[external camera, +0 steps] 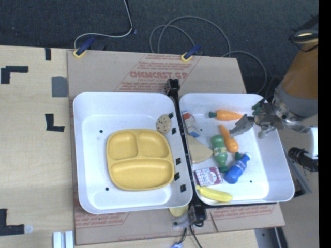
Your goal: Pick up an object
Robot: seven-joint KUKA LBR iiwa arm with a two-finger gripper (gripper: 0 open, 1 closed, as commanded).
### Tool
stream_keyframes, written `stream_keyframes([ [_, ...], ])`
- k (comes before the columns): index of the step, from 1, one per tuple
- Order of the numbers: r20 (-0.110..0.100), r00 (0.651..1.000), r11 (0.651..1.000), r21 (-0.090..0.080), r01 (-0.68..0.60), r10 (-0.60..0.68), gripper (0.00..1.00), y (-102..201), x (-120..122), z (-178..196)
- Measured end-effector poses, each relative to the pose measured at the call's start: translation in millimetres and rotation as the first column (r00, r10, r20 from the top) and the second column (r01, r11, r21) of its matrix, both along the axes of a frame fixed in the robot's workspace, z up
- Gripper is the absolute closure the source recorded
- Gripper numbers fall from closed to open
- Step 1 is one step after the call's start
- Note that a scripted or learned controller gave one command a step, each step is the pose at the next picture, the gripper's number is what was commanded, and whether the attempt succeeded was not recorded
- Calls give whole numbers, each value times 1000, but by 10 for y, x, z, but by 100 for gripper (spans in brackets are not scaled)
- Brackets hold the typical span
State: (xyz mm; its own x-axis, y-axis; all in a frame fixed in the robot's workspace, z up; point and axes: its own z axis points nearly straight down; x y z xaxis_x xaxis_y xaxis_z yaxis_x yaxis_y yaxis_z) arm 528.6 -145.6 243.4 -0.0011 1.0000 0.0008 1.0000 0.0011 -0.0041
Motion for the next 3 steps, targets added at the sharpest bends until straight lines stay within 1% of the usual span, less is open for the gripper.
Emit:
stream_keyframes([
  [1, -4, 1000, 1000, 0, -4, 4, 0, 200, 1007, -1067],
  [2, 7, 1000, 1000, -6, 4, -4, 0, -572, 1233, -477],
  [3, 6, 1000, 1000, -5, 1, -1, 0, -402, 1383, -1376],
])
